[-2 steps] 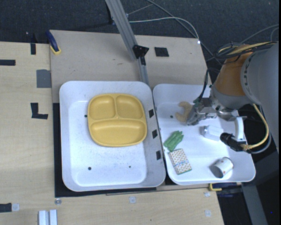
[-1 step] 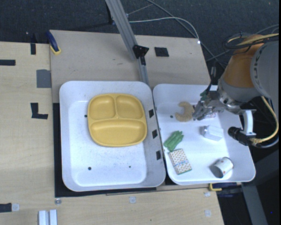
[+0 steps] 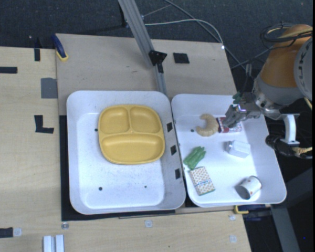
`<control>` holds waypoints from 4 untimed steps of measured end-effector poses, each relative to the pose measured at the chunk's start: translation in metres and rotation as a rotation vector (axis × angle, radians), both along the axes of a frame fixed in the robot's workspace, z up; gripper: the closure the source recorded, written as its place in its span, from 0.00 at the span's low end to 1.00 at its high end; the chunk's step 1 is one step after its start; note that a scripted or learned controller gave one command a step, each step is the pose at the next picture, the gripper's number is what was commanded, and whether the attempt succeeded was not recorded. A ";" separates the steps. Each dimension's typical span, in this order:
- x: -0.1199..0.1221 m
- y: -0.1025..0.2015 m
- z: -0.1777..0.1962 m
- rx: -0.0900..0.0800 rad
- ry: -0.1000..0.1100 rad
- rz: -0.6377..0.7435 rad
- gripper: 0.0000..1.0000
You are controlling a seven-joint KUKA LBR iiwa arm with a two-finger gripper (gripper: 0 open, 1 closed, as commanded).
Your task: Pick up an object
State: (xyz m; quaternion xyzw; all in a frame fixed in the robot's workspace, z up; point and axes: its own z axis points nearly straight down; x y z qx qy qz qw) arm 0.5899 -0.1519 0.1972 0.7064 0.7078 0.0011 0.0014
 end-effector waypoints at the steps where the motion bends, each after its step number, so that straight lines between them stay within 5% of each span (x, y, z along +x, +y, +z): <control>1: 0.005 -0.002 0.063 -0.001 -0.002 0.000 1.00; 4: 0.008 0.170 0.049 0.002 0.004 0.005 1.00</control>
